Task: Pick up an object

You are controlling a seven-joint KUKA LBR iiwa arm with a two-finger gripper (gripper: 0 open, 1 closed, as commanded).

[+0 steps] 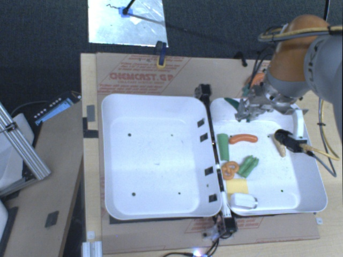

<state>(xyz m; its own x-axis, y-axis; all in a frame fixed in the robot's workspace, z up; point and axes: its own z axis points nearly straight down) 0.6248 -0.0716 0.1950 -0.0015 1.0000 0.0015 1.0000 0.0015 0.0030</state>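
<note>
— How far along are you?
— My fingers [247, 113] hang over the right bin's [308, 189] far edge; wide or narrow, I can't tell. Nothing's picked yet.
— And the objects?
— Orange sausage [243, 138] just below them, green pieces [247, 166] beyond, all lying loose.

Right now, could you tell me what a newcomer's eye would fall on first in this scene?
First comes the grey arm with its orange band, reaching in from the right with its claw over the far edge of the right bin. Next, the small bright things in that bin: an orange sausage, green pieces and a yellow block. The left bin lies beside it.
</note>
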